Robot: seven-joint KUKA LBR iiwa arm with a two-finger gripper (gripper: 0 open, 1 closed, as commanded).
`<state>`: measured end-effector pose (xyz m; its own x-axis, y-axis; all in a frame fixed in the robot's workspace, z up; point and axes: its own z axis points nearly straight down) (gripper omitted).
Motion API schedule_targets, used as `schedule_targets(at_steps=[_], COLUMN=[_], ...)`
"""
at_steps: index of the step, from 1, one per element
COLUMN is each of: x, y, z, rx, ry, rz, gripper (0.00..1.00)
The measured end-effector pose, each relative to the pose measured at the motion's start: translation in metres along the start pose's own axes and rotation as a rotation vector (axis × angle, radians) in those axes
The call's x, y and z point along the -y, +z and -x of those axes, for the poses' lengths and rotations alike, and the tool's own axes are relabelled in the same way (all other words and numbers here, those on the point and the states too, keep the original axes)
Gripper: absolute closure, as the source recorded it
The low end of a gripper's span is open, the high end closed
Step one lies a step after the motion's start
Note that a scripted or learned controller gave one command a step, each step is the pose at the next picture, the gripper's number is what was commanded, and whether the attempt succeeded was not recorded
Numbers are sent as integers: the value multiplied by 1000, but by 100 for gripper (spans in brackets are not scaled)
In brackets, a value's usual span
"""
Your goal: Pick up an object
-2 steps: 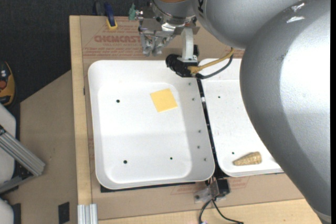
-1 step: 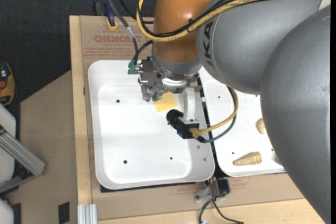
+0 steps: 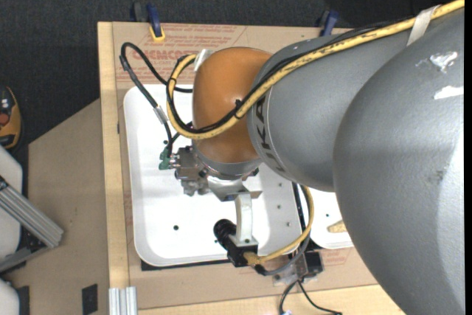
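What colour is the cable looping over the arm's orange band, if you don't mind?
Yellow cable, clearest in the camera view, beside a black one.

1 arm (image 3: 354,107), 1 white bin (image 3: 147,225), 2 blue clamps (image 3: 153,17).

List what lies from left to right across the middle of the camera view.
Dark carpet floor → wooden bench edge → left white bin → black and yellow cables → orange band → grey arm.
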<state>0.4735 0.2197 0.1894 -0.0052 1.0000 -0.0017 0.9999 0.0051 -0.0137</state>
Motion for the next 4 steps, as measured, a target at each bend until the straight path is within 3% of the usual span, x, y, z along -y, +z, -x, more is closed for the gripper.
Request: schedule_targets(at_steps=[1,2,3,4], x=[-33,-31,-3,-4], y=[-69,-75,-75,-176], z=[-5,-4,57,-6], rx=[-5,-3,0,-8], ry=[4,5,11,-2], rz=[22,15,8,25], gripper=[100,100,100,100])
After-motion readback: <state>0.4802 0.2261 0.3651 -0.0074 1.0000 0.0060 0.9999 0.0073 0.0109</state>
